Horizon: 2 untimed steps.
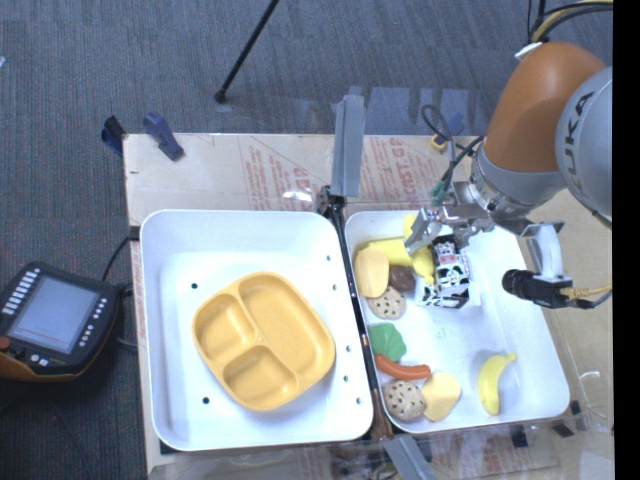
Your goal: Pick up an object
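1. On my grey arm, beside the orange band, I could read the letters "UKA" running down the casing, the rest cut off by the frame edge.
2. Red print ran across the cardboard behind the bins, but it was upside down and too faint for me to read.
3. The carton in the right bin had a black-and-white cow pattern; I could not read any lettering on it.
4. My gripper hung over the back left part of the right bin, just above the carton and the yellow pieces beside it.
5. I could not tell how far apart my fingers stood; the metal parts blurred together against the clutter, and nothing showed clearly between them.
6. The carton stood just below my gripper, near the middle of the right bin, so close that I could not tell if we touched.
7. Left of the carton lay a potato and a cookie, with a green piece and a sausage nearer the front.
8. At the front lay a second cookie, and a banana lay well apart to the right.
9. The left bin held a yellow tray with three compartments.
10. A pendant with a lit screen sat on the floor at the far left.
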### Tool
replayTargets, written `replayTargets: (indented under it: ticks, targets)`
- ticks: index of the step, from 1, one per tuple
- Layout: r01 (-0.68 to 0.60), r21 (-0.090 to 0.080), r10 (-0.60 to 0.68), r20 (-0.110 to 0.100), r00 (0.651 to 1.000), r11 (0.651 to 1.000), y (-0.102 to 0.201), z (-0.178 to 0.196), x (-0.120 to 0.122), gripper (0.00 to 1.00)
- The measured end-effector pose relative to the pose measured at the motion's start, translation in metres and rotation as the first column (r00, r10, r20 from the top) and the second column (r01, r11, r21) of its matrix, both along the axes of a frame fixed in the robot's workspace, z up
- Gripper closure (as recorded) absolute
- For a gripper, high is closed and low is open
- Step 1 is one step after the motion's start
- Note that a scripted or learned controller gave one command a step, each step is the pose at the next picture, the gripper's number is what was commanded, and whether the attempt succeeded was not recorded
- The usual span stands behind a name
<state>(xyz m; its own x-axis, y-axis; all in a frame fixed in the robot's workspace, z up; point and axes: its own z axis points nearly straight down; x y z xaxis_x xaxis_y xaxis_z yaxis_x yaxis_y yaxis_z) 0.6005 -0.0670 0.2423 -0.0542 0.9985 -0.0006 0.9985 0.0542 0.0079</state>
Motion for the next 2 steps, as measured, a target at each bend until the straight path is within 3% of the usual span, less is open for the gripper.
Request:
replayTargets:
  ticks: [1,2]
  targets:
    - [-0.171,-0.002,0.171,-0.003,0.985,0.985,-0.026,0.11,-0.009,1.0]
    - [-0.146,0.004,0.146,-0.026,0.989,0.989,0.032,-0.03,0.008,1.0]
